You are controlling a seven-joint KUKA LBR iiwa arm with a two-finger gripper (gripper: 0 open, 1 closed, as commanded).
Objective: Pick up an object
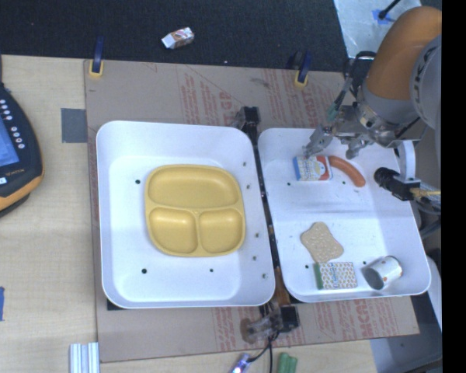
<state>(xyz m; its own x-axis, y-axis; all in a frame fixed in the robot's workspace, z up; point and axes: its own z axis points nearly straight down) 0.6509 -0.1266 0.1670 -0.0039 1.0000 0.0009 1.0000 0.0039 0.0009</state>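
Note:
The right bin (373, 208) holds a blue and white packet (309, 169) and an orange sausage (349, 170) near its far edge. Nearer the front lie a tan bread slice (321, 242), a green patterned packet (335, 275) and a small white cup (384, 271) on its side. My gripper (338, 141) hangs just above the far part of this bin, over the gap between the blue packet and the sausage. Its fingers are spread open with nothing between them.
A yellow divided plate (194, 209) sits in the left bin (124, 270). A teach pendant (6, 152) lies at the far left of the bench. A crumpled wrapper (178, 37) rests on the dark floor beyond. Clamps (299, 67) hold the cardboard's far edge.

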